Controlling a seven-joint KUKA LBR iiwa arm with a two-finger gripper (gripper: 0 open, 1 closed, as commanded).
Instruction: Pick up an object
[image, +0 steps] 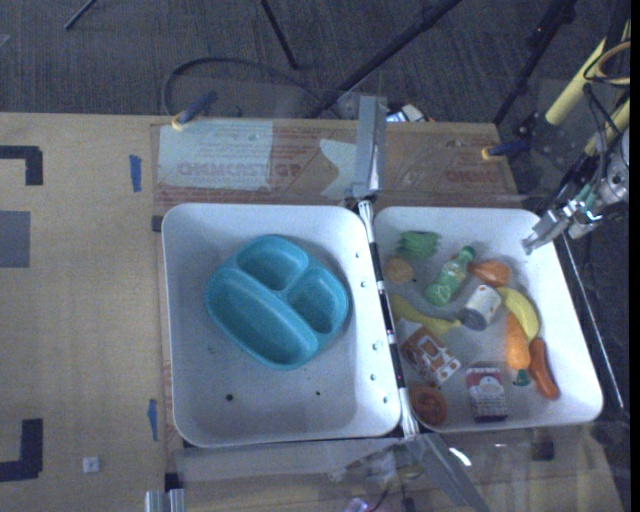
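Observation:
The right bin (585, 375) holds several toy foods. Among them are a green bottle (449, 277), a leafy green piece (418, 243), a grey-white can (480, 306), a yellow banana (522, 308), an orange carrot (517, 350) and a red-and-white carton (486, 390). My gripper (548, 230) hangs over the bin's far right corner, above the rim. It is apart from every item, and nothing is seen in it. The nearest object is an orange round piece (492, 272), below and to its left.
In the left bin (190, 400) lies a teal divided plate (277, 299). A metal divider (382, 310) runs between the bins. The right bin also has a patterned box (430, 355), a brown disc (430, 405) and a long yellow piece (425, 315). Cables and stands crowd the far right.

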